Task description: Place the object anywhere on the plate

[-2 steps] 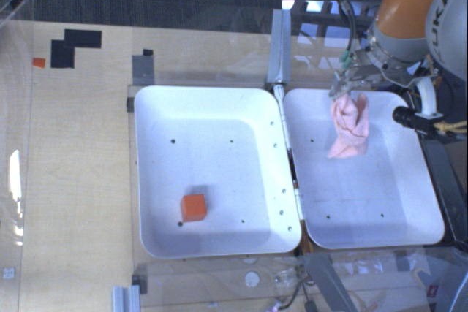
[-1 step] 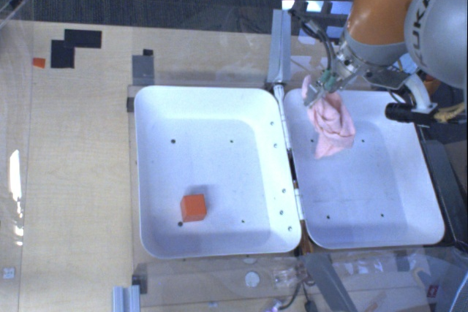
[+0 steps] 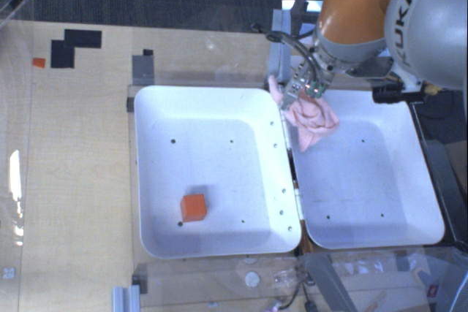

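My jaws [image 3: 306, 90] hold the pink cloth [image 3: 313, 120] by its top, hanging over the left rim of the right bin [image 3: 380, 179]. It is soft and crumpled, so I think it can slip out or drape over the rim. No plate is visible to me.

One fixed camera looks down at a slant (from above the bench [image 3: 73, 157]) on both bins [image 3: 212, 245].
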Controlling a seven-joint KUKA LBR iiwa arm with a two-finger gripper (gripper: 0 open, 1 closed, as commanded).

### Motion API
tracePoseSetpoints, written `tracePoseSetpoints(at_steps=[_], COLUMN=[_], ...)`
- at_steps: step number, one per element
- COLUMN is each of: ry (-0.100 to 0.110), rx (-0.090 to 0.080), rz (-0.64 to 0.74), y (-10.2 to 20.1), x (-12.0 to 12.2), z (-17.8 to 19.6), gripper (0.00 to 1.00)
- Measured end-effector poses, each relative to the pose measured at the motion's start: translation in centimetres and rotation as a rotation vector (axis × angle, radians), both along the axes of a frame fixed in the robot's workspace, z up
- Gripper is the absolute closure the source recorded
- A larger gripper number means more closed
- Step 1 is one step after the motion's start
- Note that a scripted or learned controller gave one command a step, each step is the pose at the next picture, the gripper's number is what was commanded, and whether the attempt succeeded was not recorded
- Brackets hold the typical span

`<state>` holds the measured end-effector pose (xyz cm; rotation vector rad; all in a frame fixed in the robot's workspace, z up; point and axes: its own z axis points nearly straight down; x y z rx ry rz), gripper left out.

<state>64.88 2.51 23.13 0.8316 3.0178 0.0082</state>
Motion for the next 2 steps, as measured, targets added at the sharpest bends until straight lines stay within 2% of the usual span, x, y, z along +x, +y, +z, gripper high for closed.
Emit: tracePoseSetpoints(at_steps=[1,2], ry=[-0.003,-0.003], rx=[-0.003,-0.004], rz=[0.401,0.400], y=[5.18,5.15], x=[0.65,0.66], z=[-0.03,0.01], gripper=[1.00,0.00])
